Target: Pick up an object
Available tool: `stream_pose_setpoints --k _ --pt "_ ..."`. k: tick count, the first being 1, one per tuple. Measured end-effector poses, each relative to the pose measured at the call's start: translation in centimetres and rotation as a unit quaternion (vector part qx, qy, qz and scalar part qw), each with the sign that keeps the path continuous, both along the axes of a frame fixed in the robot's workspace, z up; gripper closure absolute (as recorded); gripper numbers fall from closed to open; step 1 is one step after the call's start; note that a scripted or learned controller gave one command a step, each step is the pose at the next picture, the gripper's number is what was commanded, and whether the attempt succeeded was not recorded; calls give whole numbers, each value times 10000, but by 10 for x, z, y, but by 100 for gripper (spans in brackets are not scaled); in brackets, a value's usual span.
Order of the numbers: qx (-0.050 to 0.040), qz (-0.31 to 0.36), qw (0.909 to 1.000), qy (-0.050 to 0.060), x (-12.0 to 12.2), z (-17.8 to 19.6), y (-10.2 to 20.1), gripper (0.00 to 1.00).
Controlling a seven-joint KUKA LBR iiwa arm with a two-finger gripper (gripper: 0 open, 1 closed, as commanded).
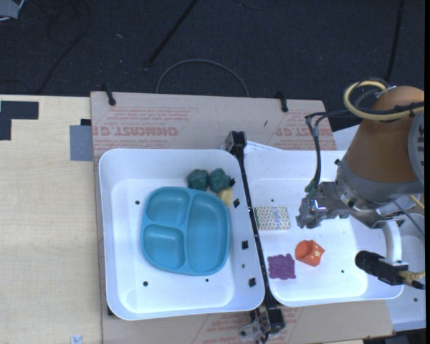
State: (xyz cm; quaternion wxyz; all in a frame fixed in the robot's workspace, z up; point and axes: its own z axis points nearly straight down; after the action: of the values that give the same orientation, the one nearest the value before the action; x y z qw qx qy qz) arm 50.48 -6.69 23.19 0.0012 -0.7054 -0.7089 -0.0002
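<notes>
Gripper [309, 213] hangs over the right bin [344, 285], nothing between its fingers; whether they are apart or together I cannot tell. Nearest picks: orange block [309, 252] at its 6 o'clock, patterned sponge [273, 218] at 9 o'clock, purple toy [282, 266] toward 7. Best bet: centre over the orange block, descend straight, close across its narrow sides.

A divided plate [185, 230] lies in the left bin [122, 278]; three small objects [295, 253] lie in the right bin [344, 282].

a robotics lab: arm [383, 145] over white bins [122, 192] (cables behind)
</notes>
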Motion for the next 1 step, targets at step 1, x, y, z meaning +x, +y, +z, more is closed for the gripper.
stream_pose_setpoints --k 1 --pt "0 3 10000 2 22 6 56 100"
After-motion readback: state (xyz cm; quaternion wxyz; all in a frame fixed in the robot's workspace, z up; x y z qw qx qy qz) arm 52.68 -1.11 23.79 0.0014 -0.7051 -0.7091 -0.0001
